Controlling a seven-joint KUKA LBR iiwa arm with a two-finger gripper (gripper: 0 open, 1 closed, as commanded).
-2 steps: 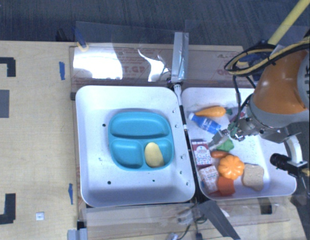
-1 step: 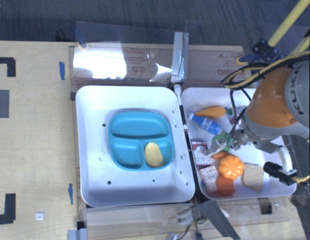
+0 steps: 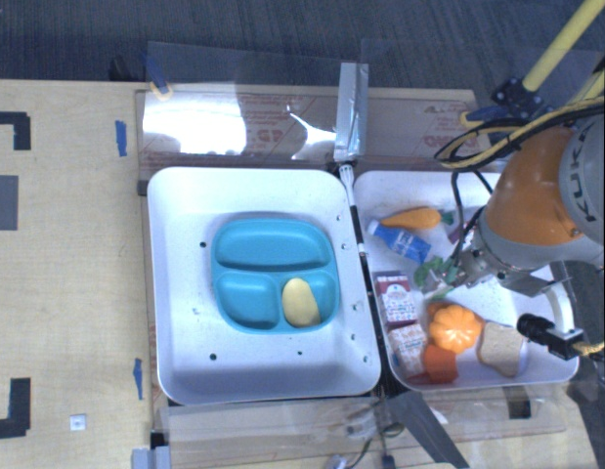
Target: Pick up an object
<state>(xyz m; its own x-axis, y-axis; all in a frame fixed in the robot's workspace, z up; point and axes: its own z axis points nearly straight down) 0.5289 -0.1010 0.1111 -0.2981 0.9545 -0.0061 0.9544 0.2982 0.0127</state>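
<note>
Gripper (image 3: pixel 456 274) is hanging low inside the right bin (image 3: pixel 561 374), under the grey arm (image 3: pixel 537 213) with its orange band; cannot tell how far it is open or whether anything is caught in it, since the wrist is covering that spot. Just left of the gripper a blue bottle (image 3: pixel 400 241) is lying on its side, and up-left of it an orange carrot-shaped piece (image 3: pixel 412 218) is sitting near the bin's far wall. Something green (image 3: pixel 431 272) is poking out right beside the gripper. Below it a small orange pumpkin (image 3: pixel 453 327) is resting, with a red block (image 3: pixel 440 362) touching it underneath and a tan bread-like chunk (image 3: pixel 500 348) just to its right. Down-left of the gripper two small printed cartons (image 3: pixel 397 299) are lying end to end. Well to the left, in the left bin (image 3: pixel 175 291), a blue divided tray (image 3: pixel 273 272) is holding a yellow oval (image 3: pixel 300 302) in its lower right compartment. Both bins are sitting on the desk (image 3: pixel 58 262).
</note>
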